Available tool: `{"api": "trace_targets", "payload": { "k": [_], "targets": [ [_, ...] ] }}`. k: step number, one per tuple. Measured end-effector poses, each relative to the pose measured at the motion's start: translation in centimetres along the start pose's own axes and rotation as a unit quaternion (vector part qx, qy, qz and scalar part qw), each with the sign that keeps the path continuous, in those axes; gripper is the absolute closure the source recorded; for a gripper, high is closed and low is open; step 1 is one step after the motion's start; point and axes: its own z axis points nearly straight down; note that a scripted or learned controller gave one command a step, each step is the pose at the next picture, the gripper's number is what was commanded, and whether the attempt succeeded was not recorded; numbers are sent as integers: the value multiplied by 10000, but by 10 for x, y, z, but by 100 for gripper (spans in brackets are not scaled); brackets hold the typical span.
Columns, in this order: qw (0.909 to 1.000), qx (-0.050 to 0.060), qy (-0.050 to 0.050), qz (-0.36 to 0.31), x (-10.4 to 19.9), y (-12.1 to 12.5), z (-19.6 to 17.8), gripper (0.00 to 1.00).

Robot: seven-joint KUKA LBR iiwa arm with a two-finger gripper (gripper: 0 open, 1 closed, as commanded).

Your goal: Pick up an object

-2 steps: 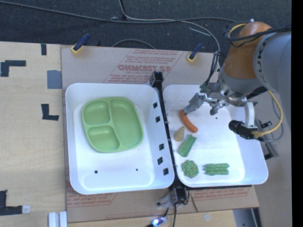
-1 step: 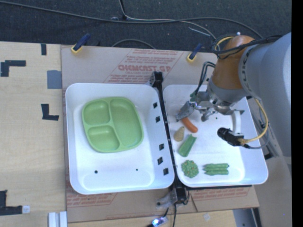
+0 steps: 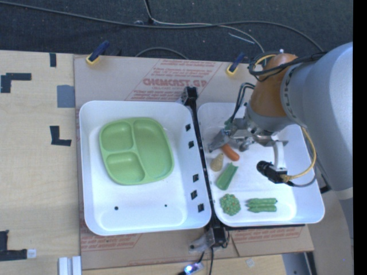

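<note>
Hovering low in the right bin, the claw sits just above the carrot. Whether it is open cannot be told. A tan piece lies just below

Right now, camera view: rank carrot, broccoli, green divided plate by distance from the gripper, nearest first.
1. carrot: right bin, just under the gripper.
2. broccoli: right bin, near its front edge, well below the gripper in the image.
3. green divided plate: left bin, across the divider.
</note>
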Motion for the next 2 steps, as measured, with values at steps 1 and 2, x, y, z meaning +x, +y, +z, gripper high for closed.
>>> {"api": "trace_targets", "payload": {
  "k": [1,2],
  "targets": [
    [10000,-13,-6,-7,0,1,-13,100],
    [10000,-14,8,2,2,5,-55,100]
  ]
}}
